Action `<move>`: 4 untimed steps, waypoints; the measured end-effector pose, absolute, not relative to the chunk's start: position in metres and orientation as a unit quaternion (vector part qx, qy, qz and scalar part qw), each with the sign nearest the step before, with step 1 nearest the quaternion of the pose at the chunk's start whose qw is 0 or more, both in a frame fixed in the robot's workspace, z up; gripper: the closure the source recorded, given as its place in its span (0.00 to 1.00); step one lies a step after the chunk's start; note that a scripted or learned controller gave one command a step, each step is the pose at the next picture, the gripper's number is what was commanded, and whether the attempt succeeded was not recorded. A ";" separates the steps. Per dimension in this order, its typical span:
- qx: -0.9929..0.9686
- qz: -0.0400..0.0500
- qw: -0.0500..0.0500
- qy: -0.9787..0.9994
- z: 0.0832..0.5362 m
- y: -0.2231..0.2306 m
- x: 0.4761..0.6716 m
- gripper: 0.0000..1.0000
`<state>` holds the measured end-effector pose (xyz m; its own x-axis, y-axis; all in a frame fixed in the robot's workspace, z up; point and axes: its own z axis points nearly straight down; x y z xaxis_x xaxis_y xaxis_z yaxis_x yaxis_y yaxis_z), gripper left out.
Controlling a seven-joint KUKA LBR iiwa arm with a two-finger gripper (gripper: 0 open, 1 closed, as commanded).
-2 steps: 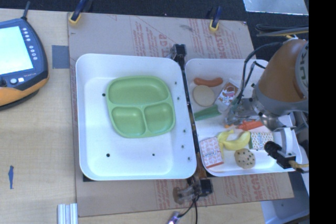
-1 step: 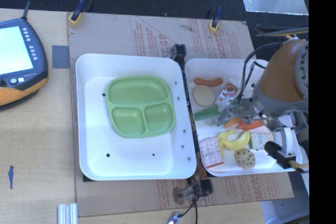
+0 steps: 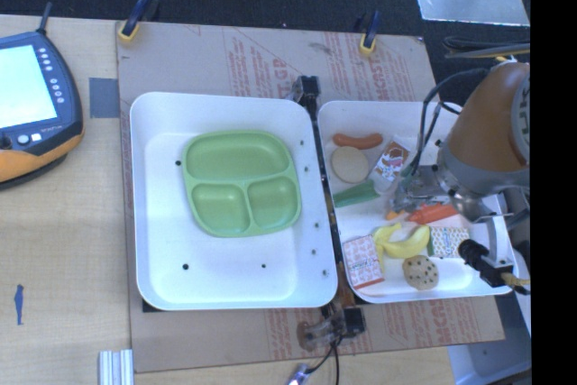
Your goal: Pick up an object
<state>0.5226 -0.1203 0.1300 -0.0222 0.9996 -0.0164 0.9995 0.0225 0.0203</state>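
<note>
the gripper (image 3: 416, 191) sits low in the right bin (image 3: 361, 114) among crowded toy food, seemingly beside the carrot (image 3: 431, 214); i cannot tell its state, and it may nudge neighbours and lift nothing.

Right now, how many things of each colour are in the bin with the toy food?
Green: 1, a bean pod
Orange: 1, a carrot
Yellow: 1, a banana
Brown or tan: 3, a sausage, a bun, a cookie
Printed packets: 3
Total: 9
</note>
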 end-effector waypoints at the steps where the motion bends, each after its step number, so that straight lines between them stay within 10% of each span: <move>1: 0.698 0.001 0.013 0.716 0.130 -0.120 0.523 0.00; 2: 0.698 0.001 0.016 0.716 0.140 -0.121 0.523 1.00; 3: 0.697 0.001 0.016 0.717 0.140 -0.121 0.523 0.00; 4: 0.704 0.000 0.002 0.710 0.093 -0.100 0.561 0.00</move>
